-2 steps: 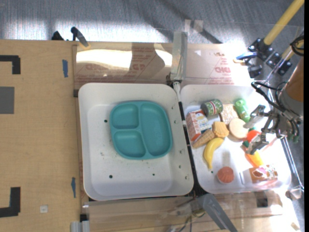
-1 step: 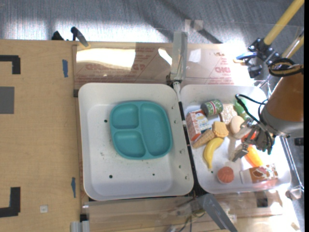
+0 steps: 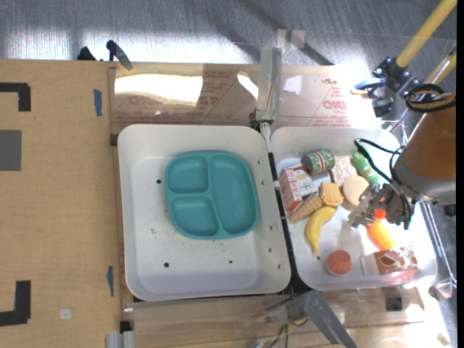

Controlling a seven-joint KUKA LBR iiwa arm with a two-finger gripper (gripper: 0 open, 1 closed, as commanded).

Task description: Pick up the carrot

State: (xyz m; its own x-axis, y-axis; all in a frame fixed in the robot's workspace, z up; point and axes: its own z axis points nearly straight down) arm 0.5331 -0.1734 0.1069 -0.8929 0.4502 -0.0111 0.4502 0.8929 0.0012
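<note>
The carrot [image 3: 380, 233] is a short orange piece lying in the right bin [image 3: 428, 270], near its right wall. My gripper [image 3: 373, 210] hangs over the carrot's upper left end, right at it or touching it. The arm's orange band and dark wrist cover the area just above. Whether the carrot is gripped is unclear from this angle.
The right bin also holds a banana [image 3: 319, 227], a red round fruit [image 3: 338, 262], a juice carton [image 3: 395, 261], a green can [image 3: 317, 160], a red and white box [image 3: 293, 185], a cracker [image 3: 331, 193] and a beige round piece [image 3: 355, 189]. A teal divided plate [image 3: 212, 194] lies in the left bin [image 3: 138, 216].
</note>
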